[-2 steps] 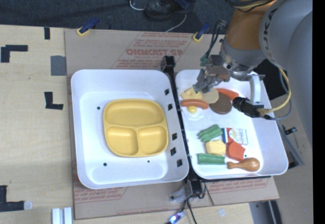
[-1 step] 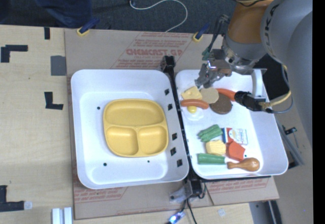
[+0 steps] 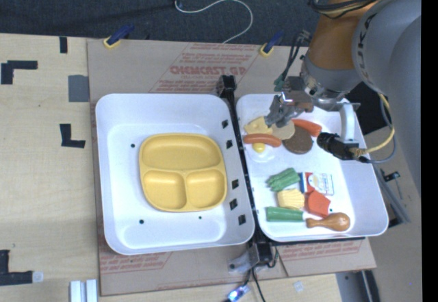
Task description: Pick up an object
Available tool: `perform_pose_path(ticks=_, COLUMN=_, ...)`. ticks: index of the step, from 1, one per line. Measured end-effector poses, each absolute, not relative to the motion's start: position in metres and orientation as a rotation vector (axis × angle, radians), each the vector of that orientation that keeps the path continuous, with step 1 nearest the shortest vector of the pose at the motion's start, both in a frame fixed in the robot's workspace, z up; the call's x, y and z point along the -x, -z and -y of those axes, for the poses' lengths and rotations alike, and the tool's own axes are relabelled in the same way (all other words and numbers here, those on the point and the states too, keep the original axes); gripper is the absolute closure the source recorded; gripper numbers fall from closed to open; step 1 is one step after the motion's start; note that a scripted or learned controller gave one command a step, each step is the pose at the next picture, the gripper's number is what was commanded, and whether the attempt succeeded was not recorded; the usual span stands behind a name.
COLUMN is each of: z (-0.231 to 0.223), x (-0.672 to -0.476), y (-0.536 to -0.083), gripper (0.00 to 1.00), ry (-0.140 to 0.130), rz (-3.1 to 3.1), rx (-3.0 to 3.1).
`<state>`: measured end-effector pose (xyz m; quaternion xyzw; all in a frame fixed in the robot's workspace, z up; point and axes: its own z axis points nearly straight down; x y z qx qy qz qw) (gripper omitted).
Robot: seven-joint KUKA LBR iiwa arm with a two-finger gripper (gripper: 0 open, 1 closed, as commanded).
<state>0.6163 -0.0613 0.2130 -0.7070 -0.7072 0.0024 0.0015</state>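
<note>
Grey arm (image 3: 383, 40) reaches down, end effector (image 3: 279, 116) over right bin (image 3: 369, 187).

— Is any writing showing anywhere?
— Red block lettering is running across the flat brown cardboard sheet (image 3: 205, 71) lying under the two bins, but it is sitting upside down and blurring too much to read.
— Anything else?
— The small white, red and blue packet (image 3: 321, 183) is carrying print too tiny to make out.
</note>
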Motion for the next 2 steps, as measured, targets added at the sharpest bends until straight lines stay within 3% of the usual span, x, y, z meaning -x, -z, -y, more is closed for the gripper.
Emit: perform_pose_path(ticks=2, z=0.065, x=-0.628, y=-0.231, gripper=1.0, ry=-0.002, rz=2.223, rx=2.218)
